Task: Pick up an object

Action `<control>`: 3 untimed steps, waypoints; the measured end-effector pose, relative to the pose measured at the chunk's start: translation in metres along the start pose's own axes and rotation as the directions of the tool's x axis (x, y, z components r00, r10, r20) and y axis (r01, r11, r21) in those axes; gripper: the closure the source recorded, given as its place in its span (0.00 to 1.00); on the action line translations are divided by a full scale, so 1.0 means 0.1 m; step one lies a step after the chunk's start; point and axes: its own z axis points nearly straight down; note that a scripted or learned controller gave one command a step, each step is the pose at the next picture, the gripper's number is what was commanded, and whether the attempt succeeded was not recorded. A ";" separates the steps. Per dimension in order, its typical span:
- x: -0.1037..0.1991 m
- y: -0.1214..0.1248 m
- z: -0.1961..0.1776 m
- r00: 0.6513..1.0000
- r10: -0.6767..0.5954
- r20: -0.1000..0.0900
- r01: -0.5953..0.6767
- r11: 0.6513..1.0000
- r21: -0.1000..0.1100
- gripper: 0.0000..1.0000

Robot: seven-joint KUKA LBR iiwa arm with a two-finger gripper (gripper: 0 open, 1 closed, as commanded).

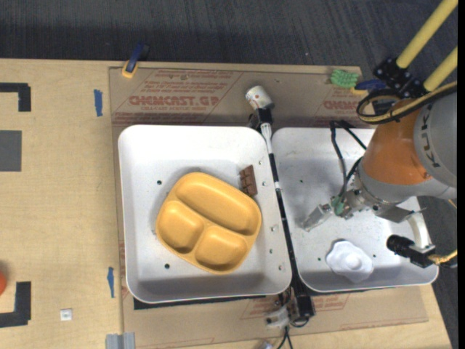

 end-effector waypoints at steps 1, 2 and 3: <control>0.11 -0.47 -0.02 0.962 0.272 -0.001 -0.272 0.962 0.002 0.00; -0.54 -0.43 0.00 0.806 0.592 0.001 -0.592 0.806 -0.002 0.00; -0.95 0.26 0.00 0.889 0.458 -0.013 -0.458 0.889 0.001 0.00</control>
